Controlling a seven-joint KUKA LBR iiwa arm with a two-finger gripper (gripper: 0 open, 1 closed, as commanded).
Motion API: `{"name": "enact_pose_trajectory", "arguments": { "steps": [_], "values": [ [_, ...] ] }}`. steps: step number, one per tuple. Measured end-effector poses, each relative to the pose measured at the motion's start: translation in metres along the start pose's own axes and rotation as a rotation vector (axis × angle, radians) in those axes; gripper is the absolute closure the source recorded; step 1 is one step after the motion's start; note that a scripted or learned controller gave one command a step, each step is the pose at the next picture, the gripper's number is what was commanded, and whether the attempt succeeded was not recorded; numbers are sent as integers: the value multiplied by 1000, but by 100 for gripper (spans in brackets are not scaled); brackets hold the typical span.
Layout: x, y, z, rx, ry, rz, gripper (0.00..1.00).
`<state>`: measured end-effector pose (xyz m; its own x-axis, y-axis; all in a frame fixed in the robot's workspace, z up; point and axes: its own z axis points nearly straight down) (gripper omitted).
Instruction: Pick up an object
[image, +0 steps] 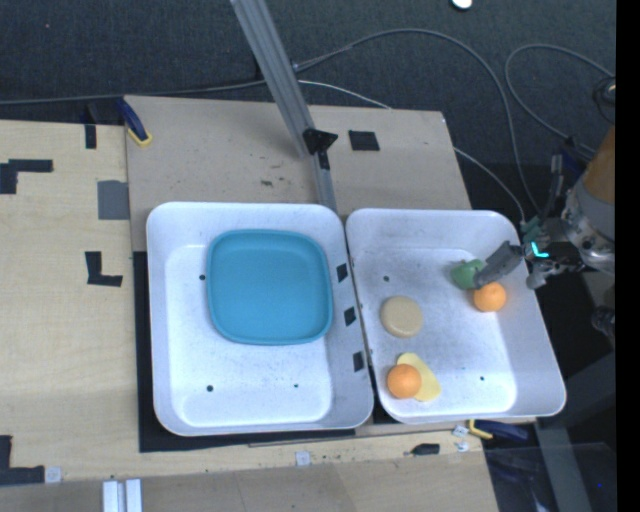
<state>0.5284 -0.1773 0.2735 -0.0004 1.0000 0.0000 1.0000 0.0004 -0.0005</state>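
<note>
The right bin (470, 400) holds several small objects. A green piece (465, 272) lies near its right wall, with an orange ball (489, 297) just below and to the right of it. A beige round disc (402, 317) sits in the middle, and a second orange ball (403, 381) rests against a yellow piece (427, 381) near the front. My gripper (510, 265) reaches in over the bin's right rim, right beside the green piece and above the first orange ball. Nothing can be seen held in it.
The left bin (180, 400) holds a large blue square plate (268, 285). A grey metal bar (290, 95) slants down from the top to the gap between the bins. Cables (480, 70) loop over the dark floor at the upper right.
</note>
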Motion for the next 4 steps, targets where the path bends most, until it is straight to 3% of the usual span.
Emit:
{"name": "enact_pose_trajectory", "arguments": {
  "steps": [1,3,4],
  "values": [
    [0,0,0,0,0,0,0],
    [-2,10,90,4,1,0,0],
    [-4,9,153,6,2,0,0]
  ]
}}
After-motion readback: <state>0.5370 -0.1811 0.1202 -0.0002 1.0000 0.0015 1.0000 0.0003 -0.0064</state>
